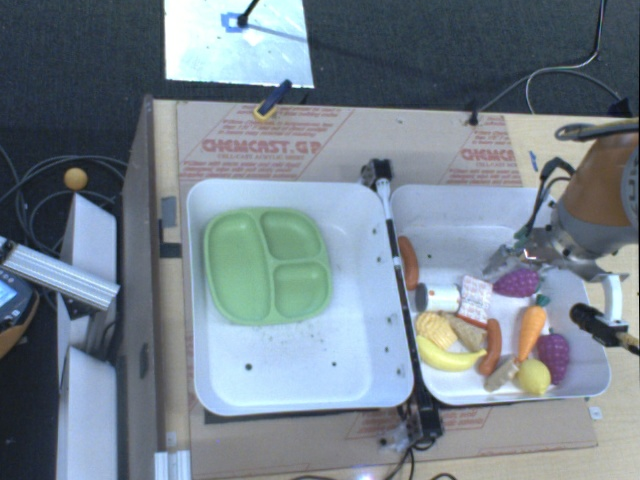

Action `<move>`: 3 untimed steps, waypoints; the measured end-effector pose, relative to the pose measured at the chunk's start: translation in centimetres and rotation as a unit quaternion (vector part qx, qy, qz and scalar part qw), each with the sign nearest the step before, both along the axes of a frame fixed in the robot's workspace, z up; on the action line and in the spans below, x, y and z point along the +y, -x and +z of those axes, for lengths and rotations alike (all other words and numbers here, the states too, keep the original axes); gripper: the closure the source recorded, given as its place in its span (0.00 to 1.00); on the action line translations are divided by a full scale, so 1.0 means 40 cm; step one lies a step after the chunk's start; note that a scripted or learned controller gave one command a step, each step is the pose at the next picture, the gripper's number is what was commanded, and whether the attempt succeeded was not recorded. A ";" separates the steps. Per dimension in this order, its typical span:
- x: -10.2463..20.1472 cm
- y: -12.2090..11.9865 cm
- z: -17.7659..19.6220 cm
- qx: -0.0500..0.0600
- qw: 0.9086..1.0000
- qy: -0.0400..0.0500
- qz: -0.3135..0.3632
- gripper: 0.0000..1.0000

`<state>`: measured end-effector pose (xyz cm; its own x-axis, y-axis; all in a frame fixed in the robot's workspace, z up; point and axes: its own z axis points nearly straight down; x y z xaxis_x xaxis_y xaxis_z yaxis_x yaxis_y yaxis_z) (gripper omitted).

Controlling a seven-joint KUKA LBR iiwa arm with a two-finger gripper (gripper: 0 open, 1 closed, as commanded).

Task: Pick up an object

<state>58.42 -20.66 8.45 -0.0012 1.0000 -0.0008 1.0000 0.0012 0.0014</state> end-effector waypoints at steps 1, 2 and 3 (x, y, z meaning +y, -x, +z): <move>0.001 -0.097 0.001 -0.001 1.000 0.000 0.001 0.00; 0.015 -0.031 0.015 0.000 1.000 0.000 0.000 0.00; 0.007 0.022 -0.001 0.000 1.000 0.000 0.000 0.00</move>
<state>57.54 -20.37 8.43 -0.0014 1.0000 -0.0009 1.0000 0.0014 0.0011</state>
